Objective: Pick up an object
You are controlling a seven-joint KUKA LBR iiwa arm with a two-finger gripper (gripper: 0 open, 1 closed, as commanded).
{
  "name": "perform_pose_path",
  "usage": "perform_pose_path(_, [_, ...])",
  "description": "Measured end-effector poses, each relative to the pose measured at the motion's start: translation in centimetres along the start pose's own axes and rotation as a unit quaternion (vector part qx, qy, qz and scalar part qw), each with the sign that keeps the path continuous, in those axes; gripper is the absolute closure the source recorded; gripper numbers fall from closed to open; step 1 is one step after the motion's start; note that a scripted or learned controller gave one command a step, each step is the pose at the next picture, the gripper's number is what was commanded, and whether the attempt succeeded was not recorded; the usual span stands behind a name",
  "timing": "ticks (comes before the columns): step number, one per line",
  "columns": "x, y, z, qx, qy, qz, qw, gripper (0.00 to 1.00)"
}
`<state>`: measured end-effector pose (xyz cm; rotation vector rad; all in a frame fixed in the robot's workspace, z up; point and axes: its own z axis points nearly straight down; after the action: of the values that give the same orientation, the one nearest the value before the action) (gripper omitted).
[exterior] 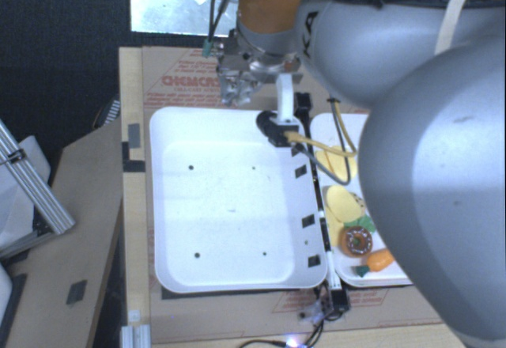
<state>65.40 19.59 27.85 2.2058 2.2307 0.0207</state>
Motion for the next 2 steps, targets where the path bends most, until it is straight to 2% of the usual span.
perform_pose_path(1, [4.1, 1.5, 0.0, 0.004, -0.002, 0.002, 1.0, 1.0])
perform_pose_path(2, [3.6, 1.7, -16.3, -0.004, 0.0, 0.002, 1.0, 1.0])
